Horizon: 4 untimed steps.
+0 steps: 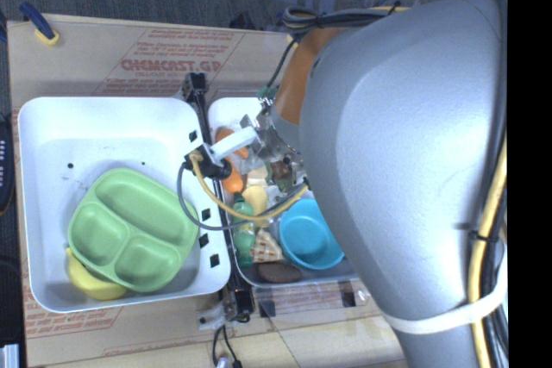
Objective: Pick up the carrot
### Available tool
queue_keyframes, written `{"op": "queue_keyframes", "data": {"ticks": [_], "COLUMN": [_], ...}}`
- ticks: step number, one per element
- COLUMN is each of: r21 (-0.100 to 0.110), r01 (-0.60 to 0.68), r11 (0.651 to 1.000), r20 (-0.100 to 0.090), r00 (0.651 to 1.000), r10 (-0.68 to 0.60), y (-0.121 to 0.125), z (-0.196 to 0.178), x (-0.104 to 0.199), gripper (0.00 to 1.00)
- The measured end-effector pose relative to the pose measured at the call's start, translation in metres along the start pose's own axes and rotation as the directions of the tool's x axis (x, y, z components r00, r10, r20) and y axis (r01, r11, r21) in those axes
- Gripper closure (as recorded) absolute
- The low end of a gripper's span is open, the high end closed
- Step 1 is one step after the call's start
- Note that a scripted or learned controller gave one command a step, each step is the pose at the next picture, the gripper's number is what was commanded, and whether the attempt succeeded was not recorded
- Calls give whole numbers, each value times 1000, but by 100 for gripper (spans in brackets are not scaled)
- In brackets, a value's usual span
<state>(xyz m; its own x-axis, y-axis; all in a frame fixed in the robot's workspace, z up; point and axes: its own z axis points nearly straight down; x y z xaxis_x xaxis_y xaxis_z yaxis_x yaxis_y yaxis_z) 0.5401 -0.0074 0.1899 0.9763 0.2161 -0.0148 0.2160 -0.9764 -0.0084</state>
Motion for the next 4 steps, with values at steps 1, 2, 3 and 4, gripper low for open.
{"op": "queue_keyframes", "data": {"ticks": [1,2,3,4], "r21": [0,0,0,0], "r01": [0,0,0,0], "r11": [1000,1000,1000,1000], "r20": [0,0,0,0], "r00": [1000,1000,1000,1000], "r10": [0,0,0,0], "y": [0,0,0,0], "z": [0,0,0,0], "x": [0,0,0,0], "gripper": [0,0,0,0]}}
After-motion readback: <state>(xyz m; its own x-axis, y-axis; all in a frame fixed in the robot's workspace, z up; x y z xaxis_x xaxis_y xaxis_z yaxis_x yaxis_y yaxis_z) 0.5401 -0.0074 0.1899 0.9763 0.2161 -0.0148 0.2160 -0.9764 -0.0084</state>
